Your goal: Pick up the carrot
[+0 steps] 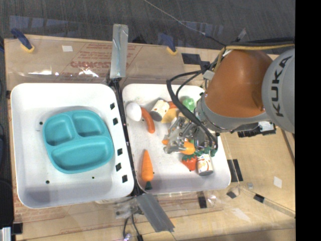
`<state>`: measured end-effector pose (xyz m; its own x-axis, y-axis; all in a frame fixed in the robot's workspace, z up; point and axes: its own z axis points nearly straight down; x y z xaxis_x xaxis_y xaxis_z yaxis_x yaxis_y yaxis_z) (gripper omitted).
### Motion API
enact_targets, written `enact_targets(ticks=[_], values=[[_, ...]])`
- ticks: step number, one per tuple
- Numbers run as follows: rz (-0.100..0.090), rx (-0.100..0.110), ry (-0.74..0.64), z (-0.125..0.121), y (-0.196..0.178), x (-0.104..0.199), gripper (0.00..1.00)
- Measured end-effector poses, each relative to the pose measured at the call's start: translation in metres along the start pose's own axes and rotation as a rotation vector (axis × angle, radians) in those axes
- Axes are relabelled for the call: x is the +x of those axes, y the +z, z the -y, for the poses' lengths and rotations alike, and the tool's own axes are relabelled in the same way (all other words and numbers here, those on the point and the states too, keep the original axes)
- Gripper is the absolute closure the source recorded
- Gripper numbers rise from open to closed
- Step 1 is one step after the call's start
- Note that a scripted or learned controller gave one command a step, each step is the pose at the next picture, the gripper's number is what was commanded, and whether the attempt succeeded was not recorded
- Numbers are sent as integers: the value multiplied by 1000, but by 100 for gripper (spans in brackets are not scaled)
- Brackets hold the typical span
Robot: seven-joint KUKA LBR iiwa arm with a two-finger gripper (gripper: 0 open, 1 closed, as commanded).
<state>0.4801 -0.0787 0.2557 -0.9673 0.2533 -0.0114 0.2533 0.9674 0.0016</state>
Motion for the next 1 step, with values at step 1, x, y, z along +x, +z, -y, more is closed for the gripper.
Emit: enact_targets(ticks=[1], values=[[-5,2,121,-1,-58,-80,100]])
